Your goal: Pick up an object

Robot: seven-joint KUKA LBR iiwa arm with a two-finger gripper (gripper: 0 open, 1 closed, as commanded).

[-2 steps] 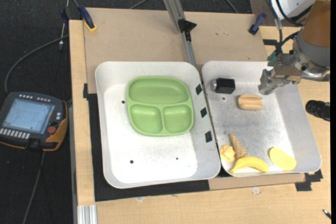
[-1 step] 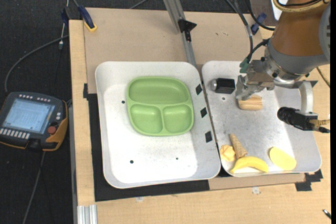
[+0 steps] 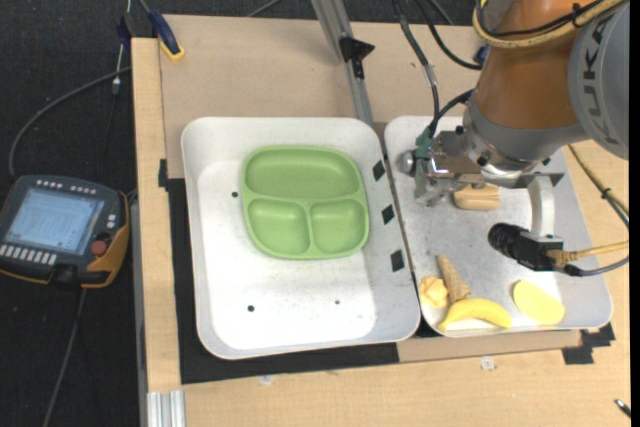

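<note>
Camera view shows one green plate (image 3: 305, 200), one banana (image 3: 475, 315), one cone (image 3: 452, 277); claw (image 3: 432, 177) state unclear.

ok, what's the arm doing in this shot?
The KUKA arm is reaching into the right bin, with its gripper low near the bin's top-left corner. Nothing can be seen held. A tan block lies just beside the gripper. A cone-shaped piece, a banana and a yellow round piece sit along the near edge. The left bin holds a green divided plate, away from the arm.
</note>
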